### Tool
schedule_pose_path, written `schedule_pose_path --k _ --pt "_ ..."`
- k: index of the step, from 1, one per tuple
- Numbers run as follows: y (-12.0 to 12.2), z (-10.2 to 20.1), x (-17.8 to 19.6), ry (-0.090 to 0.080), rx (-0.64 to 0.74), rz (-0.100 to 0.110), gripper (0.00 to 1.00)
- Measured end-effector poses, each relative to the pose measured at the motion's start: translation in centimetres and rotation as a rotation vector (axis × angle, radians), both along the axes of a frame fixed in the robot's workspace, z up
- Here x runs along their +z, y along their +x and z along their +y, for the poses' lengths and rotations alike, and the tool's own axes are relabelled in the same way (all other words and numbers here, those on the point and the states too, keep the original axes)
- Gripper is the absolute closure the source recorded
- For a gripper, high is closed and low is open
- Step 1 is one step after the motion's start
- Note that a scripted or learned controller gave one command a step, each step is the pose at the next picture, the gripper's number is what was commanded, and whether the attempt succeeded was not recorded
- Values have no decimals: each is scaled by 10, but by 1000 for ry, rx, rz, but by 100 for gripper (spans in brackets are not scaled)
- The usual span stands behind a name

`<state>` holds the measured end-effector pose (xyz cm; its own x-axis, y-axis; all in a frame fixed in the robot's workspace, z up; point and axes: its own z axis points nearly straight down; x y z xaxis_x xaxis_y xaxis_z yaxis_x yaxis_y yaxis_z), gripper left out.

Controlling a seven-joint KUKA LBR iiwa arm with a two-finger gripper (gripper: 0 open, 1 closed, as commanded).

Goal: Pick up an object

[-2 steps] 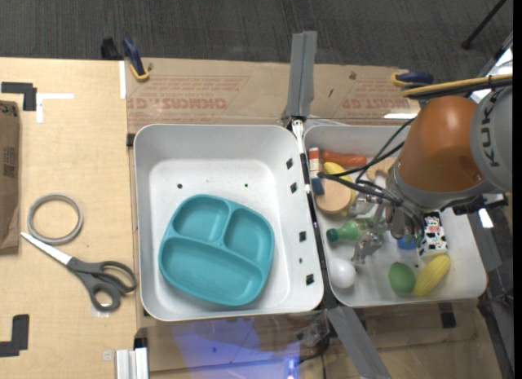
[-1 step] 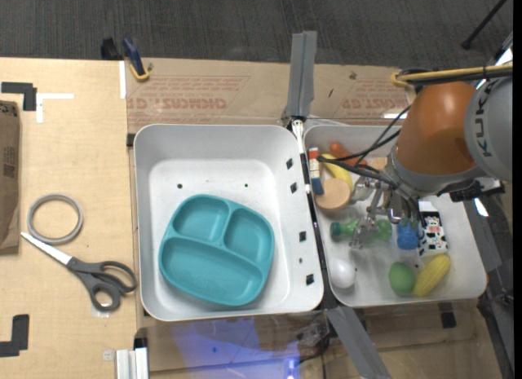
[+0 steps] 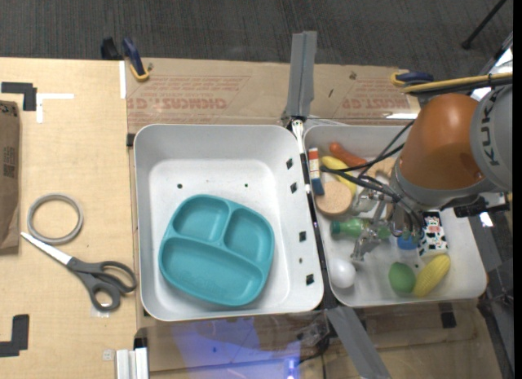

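Note:
The right bin (image 3: 465,288) holds several small objects: a green piece (image 3: 349,226), a white ball (image 3: 341,272), a green ball (image 3: 400,278), a yellow corn-like piece (image 3: 432,275), a tan disc (image 3: 333,197), a yellow piece (image 3: 336,164), an orange piece (image 3: 351,156) and a small blue item (image 3: 406,242). My gripper (image 3: 369,239) hangs low in the middle of this bin, just right of the green piece and above the white ball. The orange-banded wrist (image 3: 440,145) hides the bin's back right part.
A teal divided plate (image 3: 216,248) lies in the left bin (image 3: 155,157). A marker (image 3: 313,167) rests by the wall between the bins. Scissors (image 3: 88,271) and a tape roll (image 3: 55,218) lie on the bench at left.

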<state>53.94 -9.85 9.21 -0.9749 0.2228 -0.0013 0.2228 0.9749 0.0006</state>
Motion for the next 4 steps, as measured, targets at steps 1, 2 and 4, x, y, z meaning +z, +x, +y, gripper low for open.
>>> schedule_pose_path --k 1,2,4 --pt "23 4 0 -1 33 -1 0" --pt "24 3 9 -2 33 -5 100" --pt "-15 -2 -1 0 50 1 0"
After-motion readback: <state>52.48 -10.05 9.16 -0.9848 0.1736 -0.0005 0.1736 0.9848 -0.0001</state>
